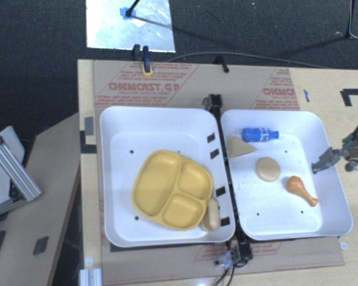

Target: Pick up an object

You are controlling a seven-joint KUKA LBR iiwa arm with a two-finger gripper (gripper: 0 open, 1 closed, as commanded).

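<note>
The gripper (326, 161) sits at the right bin's (330, 210) three o'clock rim; whether it is wide or narrow cannot be told. In that bin lie a blue bottle (260, 134) at twelve o'clock, a tan wedge (238, 146) beside it, a round biscuit (267, 169) at centre, and a drumstick (301, 190) toward four o'clock. The left bin (116, 159) holds a yellow tray (173, 189).

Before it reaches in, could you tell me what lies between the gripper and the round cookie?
In the camera view, only the drumstick lies between gripper and cookie, slightly below that line.
</note>
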